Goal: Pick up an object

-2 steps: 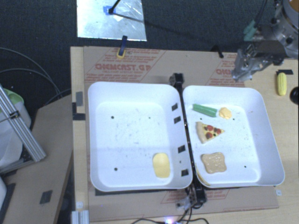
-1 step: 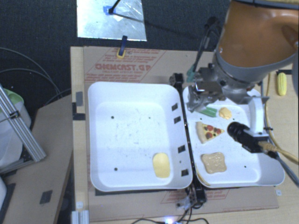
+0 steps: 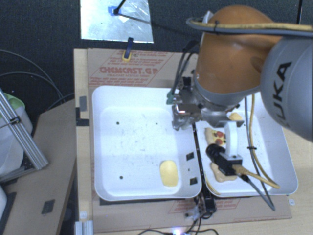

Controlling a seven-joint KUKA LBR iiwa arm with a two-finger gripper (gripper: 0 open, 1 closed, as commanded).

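The arm [image 3: 244, 67] hangs over the seam between the two white bins, so the step in hand looks like the approach before a grasp, with nothing visibly lifted. The gripper [image 3: 182, 115] sits low at the right wall of the left bin [image 3: 105, 131], below the orange band, and its state cannot be told from this slant, since the wrist body covers the working end; no object shows in its hold. The clearest candidate is a pale yellow object [image 3: 169, 173], rounded and smooth, lying flat on the floor of the left bin near its front right corner, apart from the gripper and nearer the camera. In the right bin [image 3: 286, 180] lie more things, partly hidden by the wrist and its cables: a pale piece with red spots [image 3: 217, 136] and a tan flat piece [image 3: 220, 175] under a black fitting (what these are exactly is hard to say). The next move, as I judge it, calls for choosing one target, bringing the gripper squarely over it, and descending straight. The yellow object seems the easier choice because it lies alone with free floor around it, though its rounded shape may slip if it is caught off-centre.
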